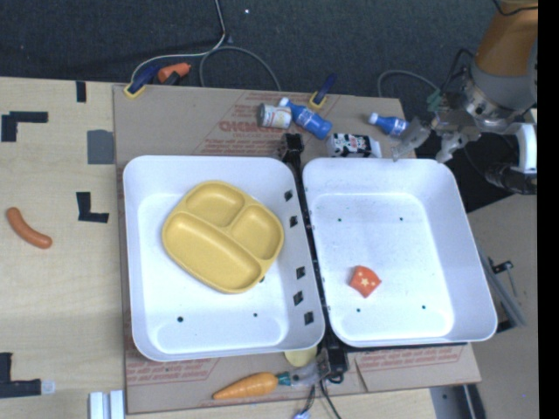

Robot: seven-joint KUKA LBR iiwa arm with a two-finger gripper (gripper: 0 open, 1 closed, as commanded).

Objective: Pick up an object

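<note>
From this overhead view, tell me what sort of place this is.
Probably a robot grasping test bench in a lab: two white bins clamped to a cardboard-covered bench, toy items such as a yellow divided plate and a carrot, and an arm's gripper above.

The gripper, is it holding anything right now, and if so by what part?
Nothing is held. The gripper hangs open above the right bin's far corner, and the orange block lies alone in that bin.

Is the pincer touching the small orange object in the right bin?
Apart. The camera view shows the pincer above the far edge of the right bin, while the orange object lies on the bin floor, with bare white floor between them.
</note>
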